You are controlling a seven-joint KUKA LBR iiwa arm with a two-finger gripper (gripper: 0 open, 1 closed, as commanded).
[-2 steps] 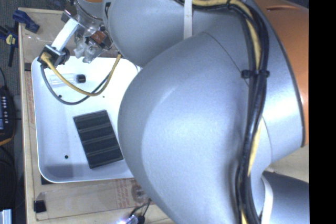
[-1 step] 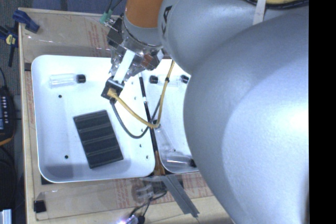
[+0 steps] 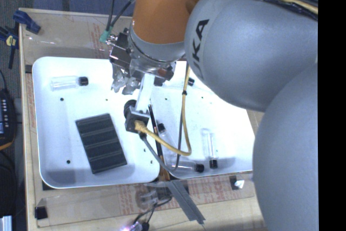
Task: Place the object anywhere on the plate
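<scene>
My gripper, spread or pressed together I cannot tell, hangs over the left bin near the vial, which lies apart from the plate and looks light, stiff, slick and prone to rolling, so I'd pinch mid-barrel.

You're in a robotics lab: a KUKA arm over a plywood table, white bins, a blue clamp, trailing cables.
</scene>
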